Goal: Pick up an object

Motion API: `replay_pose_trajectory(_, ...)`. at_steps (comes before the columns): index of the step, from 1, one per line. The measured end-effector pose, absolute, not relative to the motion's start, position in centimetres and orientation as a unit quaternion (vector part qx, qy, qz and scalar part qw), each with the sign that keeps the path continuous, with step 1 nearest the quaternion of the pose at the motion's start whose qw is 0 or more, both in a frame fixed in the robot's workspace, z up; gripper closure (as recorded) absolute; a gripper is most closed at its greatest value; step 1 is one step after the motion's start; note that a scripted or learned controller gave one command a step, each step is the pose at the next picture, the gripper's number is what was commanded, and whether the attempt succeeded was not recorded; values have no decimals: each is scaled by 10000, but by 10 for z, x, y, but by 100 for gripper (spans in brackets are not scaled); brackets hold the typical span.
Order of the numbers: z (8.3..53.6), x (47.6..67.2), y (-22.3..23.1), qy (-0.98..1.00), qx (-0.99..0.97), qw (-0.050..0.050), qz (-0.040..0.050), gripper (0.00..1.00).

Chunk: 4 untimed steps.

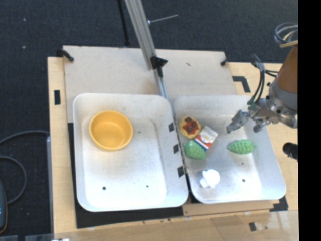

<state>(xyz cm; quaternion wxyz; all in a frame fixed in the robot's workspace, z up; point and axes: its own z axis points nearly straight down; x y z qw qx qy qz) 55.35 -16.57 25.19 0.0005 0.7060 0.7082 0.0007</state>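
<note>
My claw [247, 122] hangs over the upper right part of the right bin [271, 185], fingers spread apart with nothing between them. I judge this the approach step — no grasp made yet.

Candidates, all in the right bin: a bumpy green toy [241, 146] lying just below the claw and closest to it; a round green piece [194, 150] by the bin's left wall, touching a small red-and-white packet [206, 136], with a red-and-yellow toy [190, 127] just above them; a small white object [210, 178] lower down, on its own. The left bin [80, 195] has a yellow bowl [111, 129], well apart from my reach line.

Plan: take the bumpy green toy. It sits clear of its neighbours, so the fingers can come down on either side without nudging anything. It lies lengthwise left to right, so I should turn the wrist to close across its short width and centre over its middle before descending.

Risks — the rounded, knobbly surface may roll or squirt out if I close off-centre; descend fully, close slowly, lift straight. The cluster at the left wall is a poorer choice: crowded, wall in the way.
</note>
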Motion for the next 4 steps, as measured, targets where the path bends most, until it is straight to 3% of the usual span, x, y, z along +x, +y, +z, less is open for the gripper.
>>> replay_pose_trajectory(1,252,554,-166,7080,7063,6,9,0)
replay_pose_trajectory(2,201,562,-162,7075,7068,-7,-17,0)
replay_pose_trajectory(4,105,556,-166,7067,7076,-7,-18,0)
